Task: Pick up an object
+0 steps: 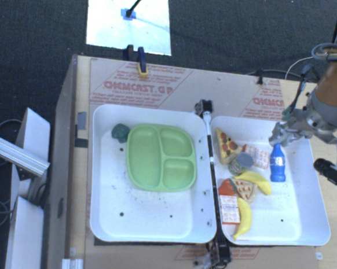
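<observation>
The right bin [301,222] holds a blue bottle [278,164], a pizza slice [227,145], a grey round can [241,162], a pink and white packet [259,156], two yellow bananas [255,181] [243,218], a second pizza piece [246,190] and a red and white carton [228,203]. My gripper [280,134] hangs at the bin's far edge, just above the blue bottle's cap, with the grey wrist and orange band behind it to the right. I see nothing held in it.
The left bin [104,213] holds a green divided plate [161,158] and a small dark green lump [120,132] at its far left. A black divider bar [208,157] runs between the bins. A black arm part [330,171] sits at the right bin's right rim.
</observation>
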{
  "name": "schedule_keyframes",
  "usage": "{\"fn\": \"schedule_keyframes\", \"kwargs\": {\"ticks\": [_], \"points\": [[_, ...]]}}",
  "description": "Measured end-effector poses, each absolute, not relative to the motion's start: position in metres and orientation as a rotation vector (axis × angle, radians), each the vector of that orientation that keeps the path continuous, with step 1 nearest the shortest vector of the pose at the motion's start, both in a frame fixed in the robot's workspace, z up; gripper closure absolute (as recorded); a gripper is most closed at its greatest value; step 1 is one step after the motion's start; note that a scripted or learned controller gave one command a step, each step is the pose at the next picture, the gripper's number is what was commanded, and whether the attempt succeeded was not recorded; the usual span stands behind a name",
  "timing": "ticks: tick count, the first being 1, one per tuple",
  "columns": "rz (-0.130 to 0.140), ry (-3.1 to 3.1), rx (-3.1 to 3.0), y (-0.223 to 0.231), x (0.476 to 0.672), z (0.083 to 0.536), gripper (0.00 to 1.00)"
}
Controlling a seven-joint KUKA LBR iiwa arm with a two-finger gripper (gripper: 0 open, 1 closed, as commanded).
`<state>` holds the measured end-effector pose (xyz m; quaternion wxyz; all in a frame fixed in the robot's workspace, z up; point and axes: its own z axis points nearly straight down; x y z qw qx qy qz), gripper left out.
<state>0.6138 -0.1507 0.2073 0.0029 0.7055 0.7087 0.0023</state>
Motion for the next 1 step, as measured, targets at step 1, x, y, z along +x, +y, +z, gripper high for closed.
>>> {"fn": "schedule_keyframes", "kwargs": {"ticks": [1], "points": [[0.003,2.224,2.215,-0.163,0.6337,0.2104,1.0]]}}
